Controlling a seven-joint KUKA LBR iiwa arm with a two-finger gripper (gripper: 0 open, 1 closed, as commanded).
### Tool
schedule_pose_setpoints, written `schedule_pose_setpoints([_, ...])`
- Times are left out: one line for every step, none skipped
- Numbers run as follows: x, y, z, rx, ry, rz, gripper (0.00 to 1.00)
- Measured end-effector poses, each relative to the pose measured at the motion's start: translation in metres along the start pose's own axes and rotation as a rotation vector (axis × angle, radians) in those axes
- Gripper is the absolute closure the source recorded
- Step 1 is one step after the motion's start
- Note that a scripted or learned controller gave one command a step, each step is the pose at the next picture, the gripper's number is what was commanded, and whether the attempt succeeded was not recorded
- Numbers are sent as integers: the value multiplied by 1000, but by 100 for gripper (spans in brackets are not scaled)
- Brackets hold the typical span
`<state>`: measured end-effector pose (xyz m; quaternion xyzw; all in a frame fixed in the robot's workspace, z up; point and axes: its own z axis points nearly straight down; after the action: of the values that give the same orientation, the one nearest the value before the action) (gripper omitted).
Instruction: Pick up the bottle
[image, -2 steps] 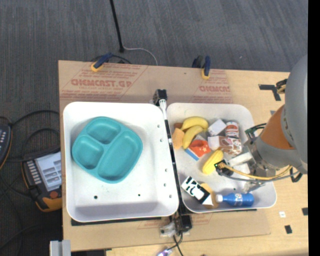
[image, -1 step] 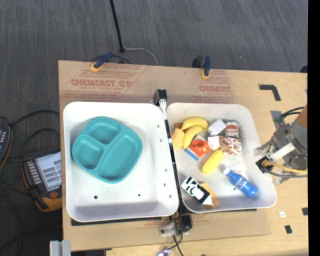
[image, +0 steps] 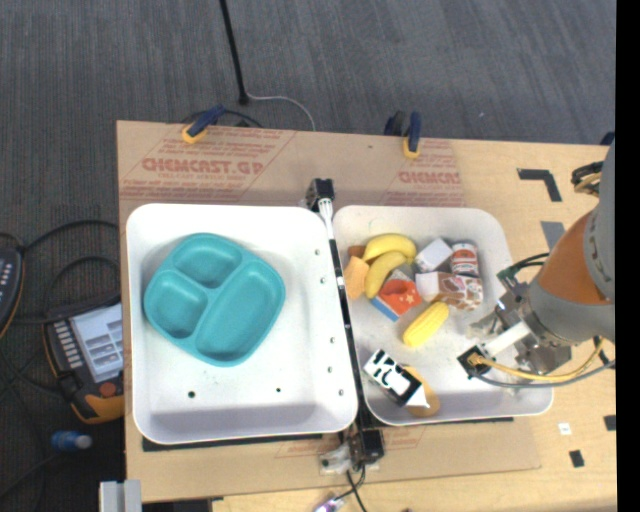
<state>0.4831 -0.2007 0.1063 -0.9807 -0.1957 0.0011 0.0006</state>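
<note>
The hand (image: 490, 352) hovers low in the right bin (image: 500, 405) near its right wall — whether it is wide or narrow I cannot tell; the bottle (image: 464, 275) lies further back, beside the bananas (image: 385, 262); the left bin (image: 160, 410) holds a teal plate (image: 213, 298).

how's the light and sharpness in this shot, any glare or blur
Camera view: even, soft light, no hard glare on the white bins; faint shadow under the teal plate; the arm's hand and the bottle look slightly soft, labels unreadable.
</note>
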Motion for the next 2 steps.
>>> schedule_pose_setpoints([-9,22,-85,-1,0,193,0])
schedule_pose_setpoints([-9,21,-94,1,-3,191,100])
